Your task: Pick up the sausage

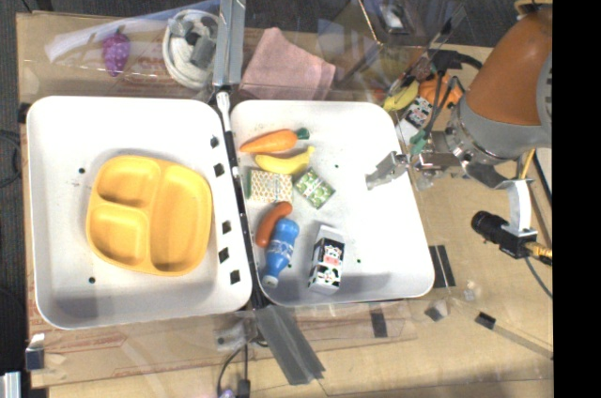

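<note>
The sausage (pixel 272 221), short and reddish-brown, lies in the right bin (pixel 394 246) near its left wall. Its lower end touches the top of a blue bottle (pixel 280 248). My gripper (pixel 384 171) hangs over the right part of that bin, well to the right of the sausage and slightly farther back. Between the two lies open bin floor and a green packet (pixel 314 189). The grey arm with its orange band (pixel 512 72) reaches in from the right edge.
Around the sausage lie a carrot (pixel 272 141), a banana (pixel 285 162), a cracker box (pixel 269 186) and a cow-print carton (pixel 327 262). The left bin (pixel 56 133) holds a yellow divided plate (pixel 150 213). A pink cloth (pixel 286 66) and clutter lie behind the bins.
</note>
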`<state>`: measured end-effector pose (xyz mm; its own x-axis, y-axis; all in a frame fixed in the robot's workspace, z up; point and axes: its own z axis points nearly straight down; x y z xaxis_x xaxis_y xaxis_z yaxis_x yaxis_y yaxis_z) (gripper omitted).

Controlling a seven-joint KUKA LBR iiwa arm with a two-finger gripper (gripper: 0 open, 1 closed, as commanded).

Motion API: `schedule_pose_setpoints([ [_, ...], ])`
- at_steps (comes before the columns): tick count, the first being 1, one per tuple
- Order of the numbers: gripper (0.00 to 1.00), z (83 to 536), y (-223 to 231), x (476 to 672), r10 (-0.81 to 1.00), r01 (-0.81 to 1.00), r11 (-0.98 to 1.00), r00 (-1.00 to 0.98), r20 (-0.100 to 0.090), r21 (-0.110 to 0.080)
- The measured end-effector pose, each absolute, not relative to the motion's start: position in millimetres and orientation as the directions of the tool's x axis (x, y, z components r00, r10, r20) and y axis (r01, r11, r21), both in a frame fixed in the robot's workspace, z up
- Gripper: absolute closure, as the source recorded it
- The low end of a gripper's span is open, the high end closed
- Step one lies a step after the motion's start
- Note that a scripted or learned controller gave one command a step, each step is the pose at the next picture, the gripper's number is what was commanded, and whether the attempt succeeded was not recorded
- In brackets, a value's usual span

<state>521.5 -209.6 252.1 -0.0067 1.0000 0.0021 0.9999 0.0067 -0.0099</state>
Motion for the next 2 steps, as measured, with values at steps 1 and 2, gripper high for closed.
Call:
schedule_pose_setpoints([
  [1,0.0,105.0,-198.8,499.0,0.999,0.999,0.035,-0.035,0.004,-0.01],
  [2,1.0,111.3,-199.4,499.2,0.999,0.999,0.038,-0.038,0.006,-0.016],
])
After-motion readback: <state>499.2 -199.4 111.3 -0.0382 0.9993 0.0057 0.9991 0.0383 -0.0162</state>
